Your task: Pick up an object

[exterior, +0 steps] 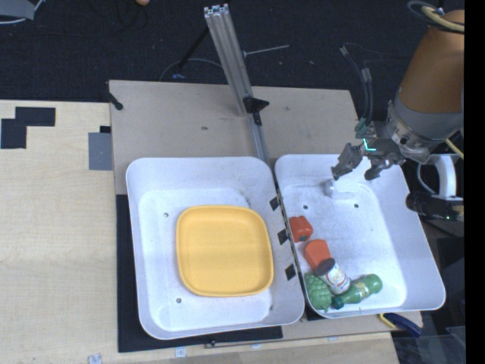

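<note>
My gripper [358, 165] hangs over the back part of the right bin [402, 233], its two dark fingers spread apart with nothing between them. Toys lie along the right bin's left and front side: a small orange-red block [301, 227], a bottle [327, 266] with an orange-red body, dark cap and white label, and a green toy [350, 290] at the front. All of them sit well in front of and left of the gripper. A yellow square plate [224, 249] lies in the left bin [151, 196].
A slanted aluminium bar [236, 63] rises behind the bins, ending at the divider between them. Black clips [282, 233] sit on the divider. A small grey mark [331, 189] shows on the right bin's floor below the gripper.
</note>
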### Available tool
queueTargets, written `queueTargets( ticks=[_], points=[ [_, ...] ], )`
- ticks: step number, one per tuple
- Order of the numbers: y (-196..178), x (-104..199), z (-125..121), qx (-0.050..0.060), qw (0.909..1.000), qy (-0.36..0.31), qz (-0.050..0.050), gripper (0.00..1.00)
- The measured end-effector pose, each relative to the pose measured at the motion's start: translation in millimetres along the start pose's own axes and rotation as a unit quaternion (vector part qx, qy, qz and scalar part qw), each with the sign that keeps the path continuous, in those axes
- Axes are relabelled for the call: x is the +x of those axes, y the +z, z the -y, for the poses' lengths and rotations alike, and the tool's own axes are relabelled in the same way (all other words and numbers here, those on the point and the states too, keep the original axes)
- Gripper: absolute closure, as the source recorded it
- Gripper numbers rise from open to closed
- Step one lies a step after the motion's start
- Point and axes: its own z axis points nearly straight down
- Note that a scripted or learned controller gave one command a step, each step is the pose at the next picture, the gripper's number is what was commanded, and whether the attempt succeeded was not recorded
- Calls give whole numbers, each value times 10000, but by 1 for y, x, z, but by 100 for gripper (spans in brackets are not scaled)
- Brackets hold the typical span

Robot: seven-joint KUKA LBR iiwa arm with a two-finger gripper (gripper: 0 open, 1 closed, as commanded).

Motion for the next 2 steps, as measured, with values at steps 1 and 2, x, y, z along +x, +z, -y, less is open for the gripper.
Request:
queueTargets(
  ticks=[1,2],
  points=[
    [0,0,0,0,10000,0,0,0],
    [63,0,5,24,10000,0,-2,0]
  ],
)
